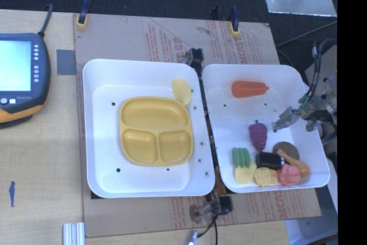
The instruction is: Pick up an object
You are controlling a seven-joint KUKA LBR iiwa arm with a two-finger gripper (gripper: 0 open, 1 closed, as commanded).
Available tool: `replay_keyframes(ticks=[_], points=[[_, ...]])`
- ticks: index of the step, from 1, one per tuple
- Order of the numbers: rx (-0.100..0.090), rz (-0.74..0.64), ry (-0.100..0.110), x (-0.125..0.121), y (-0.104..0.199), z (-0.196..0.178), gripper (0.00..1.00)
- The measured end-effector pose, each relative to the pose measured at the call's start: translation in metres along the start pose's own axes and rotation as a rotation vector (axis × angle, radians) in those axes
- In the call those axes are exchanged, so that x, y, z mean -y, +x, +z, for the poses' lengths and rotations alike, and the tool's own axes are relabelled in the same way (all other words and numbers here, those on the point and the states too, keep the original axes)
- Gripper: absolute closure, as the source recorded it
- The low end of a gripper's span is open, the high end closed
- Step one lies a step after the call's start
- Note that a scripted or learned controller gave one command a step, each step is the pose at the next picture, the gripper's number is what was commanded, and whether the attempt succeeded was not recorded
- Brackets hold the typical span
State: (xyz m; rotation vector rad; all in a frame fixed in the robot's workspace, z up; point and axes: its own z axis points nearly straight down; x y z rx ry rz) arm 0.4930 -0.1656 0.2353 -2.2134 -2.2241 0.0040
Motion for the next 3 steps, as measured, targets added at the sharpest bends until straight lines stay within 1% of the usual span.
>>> replay_keyframes(ticks=[1, 2, 3], points=[[0.000, -0.001, 0.003, -0.033, 0.034, 0.136, 0.00], [0.001, -0.005, 0.004, -0.033, 0.032, 0.125, 1.00], [0.000, 0.000, -0.001, -0.075, 0.112, 0.043, 1.00]])
